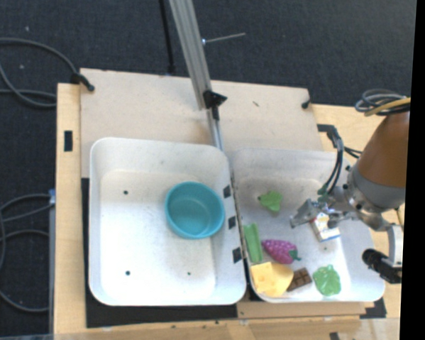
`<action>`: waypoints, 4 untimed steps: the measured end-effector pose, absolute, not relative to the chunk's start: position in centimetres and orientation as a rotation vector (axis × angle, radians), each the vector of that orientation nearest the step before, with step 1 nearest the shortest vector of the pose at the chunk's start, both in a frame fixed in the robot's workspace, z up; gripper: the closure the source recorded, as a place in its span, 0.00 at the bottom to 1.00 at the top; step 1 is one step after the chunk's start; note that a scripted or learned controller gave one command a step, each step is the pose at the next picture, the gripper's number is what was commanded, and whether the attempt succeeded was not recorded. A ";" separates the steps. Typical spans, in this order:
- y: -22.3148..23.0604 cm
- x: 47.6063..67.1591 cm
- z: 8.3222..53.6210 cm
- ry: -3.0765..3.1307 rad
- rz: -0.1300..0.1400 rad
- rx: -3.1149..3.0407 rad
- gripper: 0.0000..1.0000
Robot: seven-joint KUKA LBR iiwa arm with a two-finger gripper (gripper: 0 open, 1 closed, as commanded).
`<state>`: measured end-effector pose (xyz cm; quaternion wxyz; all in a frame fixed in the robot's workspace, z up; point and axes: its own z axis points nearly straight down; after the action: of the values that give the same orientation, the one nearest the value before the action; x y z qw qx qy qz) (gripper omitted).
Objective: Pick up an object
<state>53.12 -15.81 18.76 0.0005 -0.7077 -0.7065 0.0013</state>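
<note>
My gripper (311, 216) hangs over the middle of the right bin (348, 290), below the grey wrist and the orange band of the arm. A small white carton with orange and blue marks (326, 227) shows right against the gripper's lower right side; whether it is held or lies in the bin beneath I cannot tell. Purple grapes (279, 249) lie a little to the lower left of the gripper. A green leafy piece (270, 200) lies to its left.
In the right bin also lie a long green vegetable (252, 242), a yellow wedge (271, 279), a brown bar (301, 279) and a green lump (327, 279). The left bin (107, 281) holds a blue bowl (194, 210). A metal pole (194, 51) slants up behind the bins.
</note>
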 end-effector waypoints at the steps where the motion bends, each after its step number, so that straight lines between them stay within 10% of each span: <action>1: -16.1 52.2 12.9 -2.217 0.007 -2.221 0.00; 2: -16.0 52.5 14.3 -2.218 -0.005 -2.229 1.00; 4: -16.4 53.3 23.1 -2.229 -0.005 -2.220 1.00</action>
<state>53.26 -16.45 23.14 -0.0021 -0.7056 -0.7086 -0.0015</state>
